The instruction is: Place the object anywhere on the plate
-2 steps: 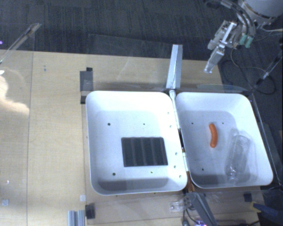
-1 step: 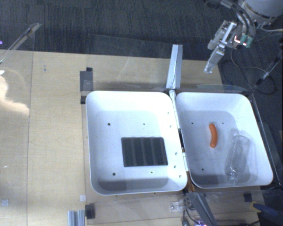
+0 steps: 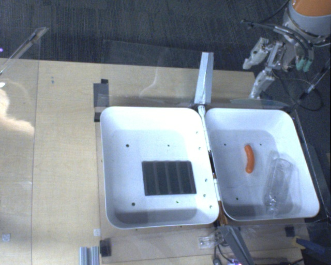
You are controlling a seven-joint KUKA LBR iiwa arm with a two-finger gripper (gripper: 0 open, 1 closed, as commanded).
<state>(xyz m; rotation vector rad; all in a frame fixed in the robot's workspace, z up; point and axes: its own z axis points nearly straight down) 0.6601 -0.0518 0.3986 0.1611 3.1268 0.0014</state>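
White plastic makes up both shallow bins in your camera view, set side by side on a pale wooden bench [image 3: 57, 171]. Look at the left bin [image 3: 116, 127] and you see a dark, ribbed rectangular plate [image 3: 168, 177] lying flat on its floor, a little below the middle. Turn to the right bin [image 3: 287, 121] and you find the object, a small orange sausage [image 3: 249, 158], lying lengthwise near the centre of the floor, well apart from the plate and separated from it by the two bin walls. Just to its right lies a clear plastic bottle [image 3: 276, 183], near the sausage but not touching it. A grey metal post [image 3: 204, 77] rises behind the seam where the bins meet. Up at the top right you see the gripper [image 3: 266, 64] hanging above the bench beyond the right bin's far rim, with the arm's orange band [image 3: 310, 7] above it. Whether it is released or clenched you cannot tell at this size, and nothing is seen between its tips.
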